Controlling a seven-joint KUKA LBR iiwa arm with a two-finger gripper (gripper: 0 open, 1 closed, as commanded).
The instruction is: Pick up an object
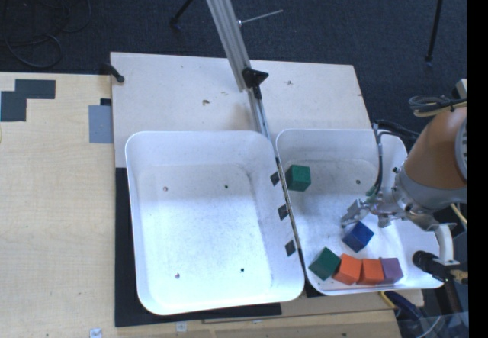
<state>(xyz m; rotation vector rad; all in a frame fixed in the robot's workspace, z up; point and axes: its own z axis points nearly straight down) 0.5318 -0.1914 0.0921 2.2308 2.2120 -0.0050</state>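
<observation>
The shallow white plastic left bin [202,222] lies beside the right bin [335,149], where a small green cube [298,177] sits apart. A dark green block [325,262], two orange blocks [360,269] and a purple one [390,269] line the near wall. My tool [364,216] hovers touching the blue cube [357,236]; whether it is clamped, I cannot tell.

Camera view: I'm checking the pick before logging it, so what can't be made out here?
- End effector: too small and blurred to tell whether it grips the blue cube below it.
- Arm: cut off by the right edge.
- Purple cube: blurred against the right bin's rim.
</observation>
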